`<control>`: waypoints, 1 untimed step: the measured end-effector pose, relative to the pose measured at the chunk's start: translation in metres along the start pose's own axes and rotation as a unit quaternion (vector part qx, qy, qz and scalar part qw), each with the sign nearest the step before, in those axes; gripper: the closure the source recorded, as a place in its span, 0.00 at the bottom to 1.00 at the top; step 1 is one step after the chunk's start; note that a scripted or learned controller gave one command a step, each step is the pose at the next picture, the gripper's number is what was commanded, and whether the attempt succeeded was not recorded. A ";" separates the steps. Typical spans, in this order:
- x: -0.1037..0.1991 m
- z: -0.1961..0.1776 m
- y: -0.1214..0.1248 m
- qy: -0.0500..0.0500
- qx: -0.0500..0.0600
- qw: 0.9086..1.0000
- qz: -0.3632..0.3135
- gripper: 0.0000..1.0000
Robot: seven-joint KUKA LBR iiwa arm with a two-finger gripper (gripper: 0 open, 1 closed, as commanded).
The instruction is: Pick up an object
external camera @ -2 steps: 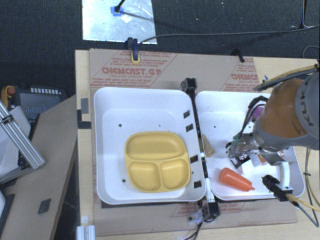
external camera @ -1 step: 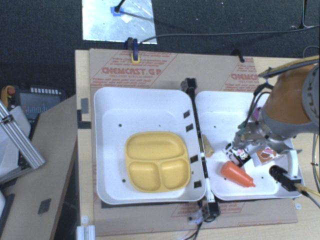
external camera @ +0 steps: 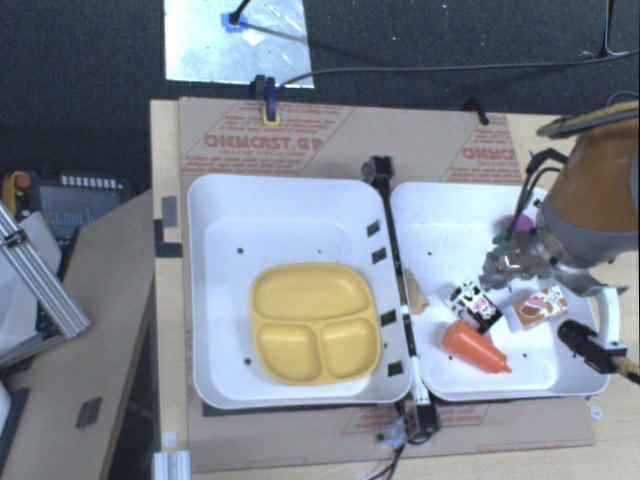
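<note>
Candidates all sit in right bin [external camera: 440, 203]: orange cone [external camera: 477, 346] near side, black-and-white patterned piece [external camera: 476, 304] just beside it, small carton [external camera: 540, 306] to its right. Cone looks light, rigid, slick plastic; I'd pinch its wide end. My jaws [external camera: 508, 260] hover just far of the patterned piece; can't tell their state. Clutter is tight. Yellow tray [external camera: 312, 320] sits in left bin [external camera: 215, 268].

Dark carpeted floor [external camera: 80, 38] surrounds the desk [external camera: 165, 168]. A reflective metal sheet [external camera: 235, 28] lies on the floor beyond it. Printed cardboard [external camera: 330, 133] covers the desk top. Aluminium framing [external camera: 40, 278] stands at left.
</note>
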State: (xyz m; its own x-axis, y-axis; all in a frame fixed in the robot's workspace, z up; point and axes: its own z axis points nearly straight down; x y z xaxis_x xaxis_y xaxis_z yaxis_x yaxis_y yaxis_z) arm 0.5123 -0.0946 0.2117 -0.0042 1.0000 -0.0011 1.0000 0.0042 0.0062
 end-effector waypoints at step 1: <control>0.000 -0.038 0.002 0.000 0.000 1.000 0.000 1.00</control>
State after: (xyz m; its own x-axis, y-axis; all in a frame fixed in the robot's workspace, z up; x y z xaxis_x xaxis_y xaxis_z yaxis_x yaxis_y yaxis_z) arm 0.5141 -0.0948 0.2493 -0.0044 1.0000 -0.0011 1.0000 0.0044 0.0063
